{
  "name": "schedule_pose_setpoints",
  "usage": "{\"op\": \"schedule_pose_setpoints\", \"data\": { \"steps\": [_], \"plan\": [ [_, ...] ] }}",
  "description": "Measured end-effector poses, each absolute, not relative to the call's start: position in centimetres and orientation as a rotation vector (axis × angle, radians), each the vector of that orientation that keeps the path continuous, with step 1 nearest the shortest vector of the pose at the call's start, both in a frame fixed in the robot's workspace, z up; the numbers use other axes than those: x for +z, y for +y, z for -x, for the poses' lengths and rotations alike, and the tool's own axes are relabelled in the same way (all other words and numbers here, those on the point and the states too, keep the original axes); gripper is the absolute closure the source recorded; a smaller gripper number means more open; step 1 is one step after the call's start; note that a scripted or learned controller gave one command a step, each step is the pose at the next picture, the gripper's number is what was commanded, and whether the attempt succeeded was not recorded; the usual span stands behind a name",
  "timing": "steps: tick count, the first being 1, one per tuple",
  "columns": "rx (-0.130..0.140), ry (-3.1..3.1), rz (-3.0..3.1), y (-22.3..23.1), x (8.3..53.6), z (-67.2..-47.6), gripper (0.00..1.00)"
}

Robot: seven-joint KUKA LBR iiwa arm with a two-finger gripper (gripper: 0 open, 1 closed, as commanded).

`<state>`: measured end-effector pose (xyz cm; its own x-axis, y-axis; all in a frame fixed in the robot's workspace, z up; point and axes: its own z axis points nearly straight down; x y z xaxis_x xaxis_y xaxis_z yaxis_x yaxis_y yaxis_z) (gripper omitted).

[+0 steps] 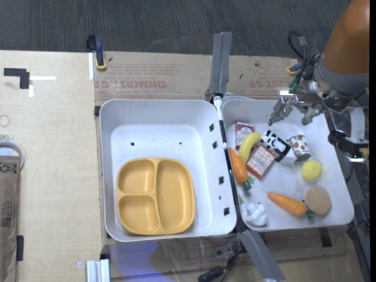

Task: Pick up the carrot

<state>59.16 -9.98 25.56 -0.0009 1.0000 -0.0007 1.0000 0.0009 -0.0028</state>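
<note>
presently: approach step. gripper open, empty, over right bin's far end. carrot lies at near side beside a cookie; a second carrot at left wall. next: descend, straddle one.

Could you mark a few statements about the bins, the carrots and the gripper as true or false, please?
1. The yellow divided plate lies in the left bin. True.
2. The gripper holds a carrot. False: it hangs open above the right bin, nothing between its fingers.
3. Two carrots lie in the right bin. True: one carrot by the divider, another carrot near the front.
4. The banana lies on the plate. False: it is in the right bin.
</note>
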Motion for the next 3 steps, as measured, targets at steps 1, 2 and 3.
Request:
{"op": "schedule_pose_setpoints", "data": {
  "steps": [1,2,3],
  "plan": [
    [0.001,-2.615,1.738,-12.9,14.4,-55.0,0.00],
    [0.001,-2.610,1.744,-11.6,13.7,-48.0,0.00],
    [0.002,-2.392,2.031,-11.5,9.1,-47.6,0.00]
  ]
}}
